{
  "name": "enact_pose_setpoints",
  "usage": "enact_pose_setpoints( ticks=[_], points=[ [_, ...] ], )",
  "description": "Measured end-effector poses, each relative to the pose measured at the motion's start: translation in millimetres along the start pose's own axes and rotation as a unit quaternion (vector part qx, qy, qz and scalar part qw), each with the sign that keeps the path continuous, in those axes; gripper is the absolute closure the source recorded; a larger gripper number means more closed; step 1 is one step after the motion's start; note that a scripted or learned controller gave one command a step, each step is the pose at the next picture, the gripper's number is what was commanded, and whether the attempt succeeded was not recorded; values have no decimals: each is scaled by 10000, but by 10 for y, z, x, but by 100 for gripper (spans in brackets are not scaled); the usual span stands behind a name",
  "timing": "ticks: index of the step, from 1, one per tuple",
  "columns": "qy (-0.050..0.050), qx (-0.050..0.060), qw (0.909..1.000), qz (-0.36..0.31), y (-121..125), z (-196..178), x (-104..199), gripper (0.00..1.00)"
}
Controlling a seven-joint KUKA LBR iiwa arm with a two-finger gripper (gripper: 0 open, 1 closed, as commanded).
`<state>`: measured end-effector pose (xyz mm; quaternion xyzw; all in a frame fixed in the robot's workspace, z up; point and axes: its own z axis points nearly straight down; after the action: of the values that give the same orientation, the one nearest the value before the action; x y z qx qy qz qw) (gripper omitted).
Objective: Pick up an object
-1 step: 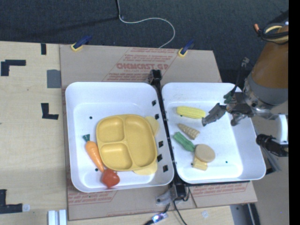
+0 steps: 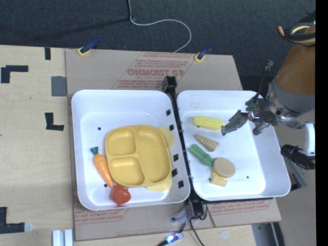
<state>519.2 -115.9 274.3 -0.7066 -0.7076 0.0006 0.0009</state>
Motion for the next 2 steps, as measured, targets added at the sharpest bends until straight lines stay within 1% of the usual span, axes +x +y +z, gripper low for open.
enact_pose_setpoints(
  ticks=[1, 2],
  points=[
    [1, 20, 10000, 1, 53, 488, 75, 0],
    [0, 24, 10000, 3, 91, 939, 79, 0]
  ],
)
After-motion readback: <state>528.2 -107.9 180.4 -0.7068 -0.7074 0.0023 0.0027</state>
